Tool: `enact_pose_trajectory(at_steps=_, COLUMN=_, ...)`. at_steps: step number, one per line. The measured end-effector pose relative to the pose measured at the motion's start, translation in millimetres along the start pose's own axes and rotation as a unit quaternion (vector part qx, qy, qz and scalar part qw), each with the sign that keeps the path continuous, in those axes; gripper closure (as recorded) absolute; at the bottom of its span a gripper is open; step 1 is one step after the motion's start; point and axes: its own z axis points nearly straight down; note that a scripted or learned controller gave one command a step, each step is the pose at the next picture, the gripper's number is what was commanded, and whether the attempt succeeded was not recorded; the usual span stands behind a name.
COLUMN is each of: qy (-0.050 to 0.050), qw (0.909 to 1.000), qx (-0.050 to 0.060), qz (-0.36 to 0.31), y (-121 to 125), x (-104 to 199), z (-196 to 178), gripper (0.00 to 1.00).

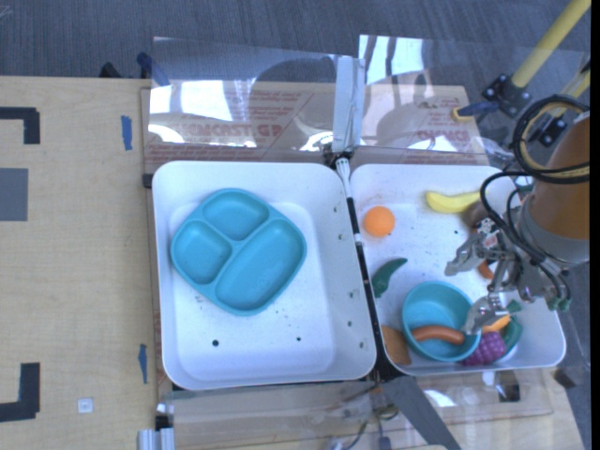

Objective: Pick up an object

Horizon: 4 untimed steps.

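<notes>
The right bin [412, 181] holds an orange ball [379, 221], a yellow banana [452, 201], a dark green piece [386, 274] and a teal bowl [433, 309] with an orange sausage-shaped piece [439, 335] inside. Purple grapes [489, 348] lie by the bowl's right rim. My gripper [475, 284] hangs low over the right side of this bin, just right of the bowl, open. One fingertip points at the bowl's rim, the other toward the bin's middle. A small orange bit [485, 271] shows near the finger bases; contact is unclear.
The left bin [187, 345] carries a teal divided plate [239, 249]. Another orange-brown piece [397, 345] sits at the right bin's front-left corner. Clear plastic sheets stand behind both bins. The arm's cables loop over the right bin's far right side.
</notes>
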Motion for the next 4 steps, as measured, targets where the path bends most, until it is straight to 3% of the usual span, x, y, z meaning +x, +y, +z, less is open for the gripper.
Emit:
enact_pose_trajectory(at_steps=1, qy=0.0, qw=0.9984, qx=0.0, qz=-0.057, y=-61, x=-58, z=46, gripper=0.0)
enact_pose_trajectory(at_steps=2, qy=-0.003, qw=1.0, qx=0.0, qz=-0.006, y=-75, x=-66, z=105, gripper=0.0)
enact_pose_trajectory(at_steps=3, qy=-0.01, qw=0.9999, qx=0.002, qz=-0.007, y=-74, x=-71, z=91, gripper=1.0)
enact_pose_trajectory(at_steps=4, qy=-0.009, qw=0.9999, qx=0.002, qz=-0.007, y=-74, x=-71, z=92, gripper=0.0)
